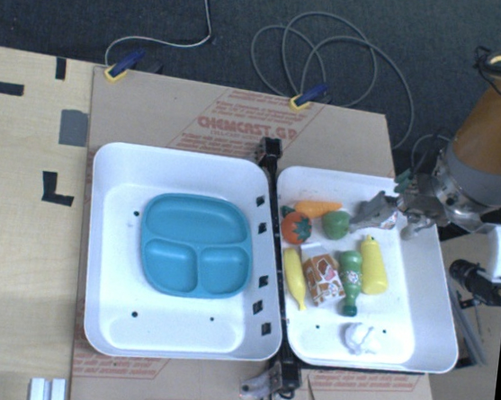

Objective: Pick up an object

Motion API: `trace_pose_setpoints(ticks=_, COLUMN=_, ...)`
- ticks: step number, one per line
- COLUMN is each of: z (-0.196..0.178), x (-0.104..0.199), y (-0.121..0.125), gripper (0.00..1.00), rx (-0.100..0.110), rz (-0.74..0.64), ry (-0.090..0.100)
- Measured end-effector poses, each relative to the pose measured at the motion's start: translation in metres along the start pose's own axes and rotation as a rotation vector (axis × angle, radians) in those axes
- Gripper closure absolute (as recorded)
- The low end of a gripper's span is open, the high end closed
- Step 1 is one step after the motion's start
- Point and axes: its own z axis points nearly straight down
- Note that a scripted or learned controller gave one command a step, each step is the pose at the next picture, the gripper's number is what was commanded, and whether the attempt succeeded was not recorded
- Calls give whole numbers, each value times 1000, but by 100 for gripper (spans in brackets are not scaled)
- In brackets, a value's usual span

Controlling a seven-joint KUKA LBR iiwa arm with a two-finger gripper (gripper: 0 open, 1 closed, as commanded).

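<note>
The arm (pixel 492 116) enters from the upper right of the frame. Its jaws (pixel 385 211) hover over the upper part of the right bin (pixel 429 298); whether they are apart or together cannot be told. No object is seen between them.

The right bin contains, at its centre, 1 carrot (pixel 319 208), 1 green ball (pixel 336 222), 1 red-orange item (pixel 295 227), 1 yellow banana (pixel 294 279), 1 brown packet (pixel 321 278), 1 green bottle (pixel 349 281) and 1 yellow bottle (pixel 373 265). A white item (pixel 359 337) lies near the lower edge.

The left bin (pixel 108 250) holds 1 blue divided plate (pixel 196 244).
</note>
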Motion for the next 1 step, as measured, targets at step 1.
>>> trace_pose_setpoints(ticks=1, z=172, x=20, y=16, gripper=0, rx=5, rz=1, ry=1)
